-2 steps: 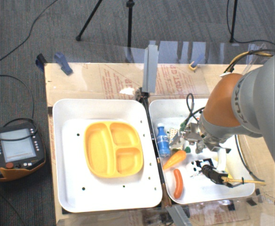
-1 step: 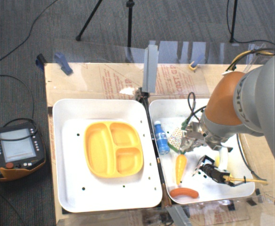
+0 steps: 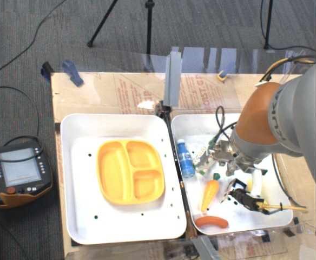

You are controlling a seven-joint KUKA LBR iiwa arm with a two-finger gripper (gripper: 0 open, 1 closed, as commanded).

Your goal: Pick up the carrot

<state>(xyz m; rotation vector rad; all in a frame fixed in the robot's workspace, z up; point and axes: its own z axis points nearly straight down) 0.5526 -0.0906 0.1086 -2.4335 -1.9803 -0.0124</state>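
A: Where's the carrot (image 3: 210, 194)?

B: In the right bin (image 3: 198, 124), lying free near its lower middle, green top pointing to one o'clock. A blue bottle (image 3: 185, 157) sits at its eleven o'clock, a red sausage (image 3: 211, 221) at six.

A: And the gripper (image 3: 218, 157)?

B: Just above the carrot's top, at twelve o'clock. Whether it's spread or pinched, I can't tell. The left bin (image 3: 77, 199) holds a yellow divided plate (image 3: 131, 170).

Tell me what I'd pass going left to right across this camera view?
Handheld control screen → yellow divided plate → blue bottle → carrot → gripper → the arm's orange band.
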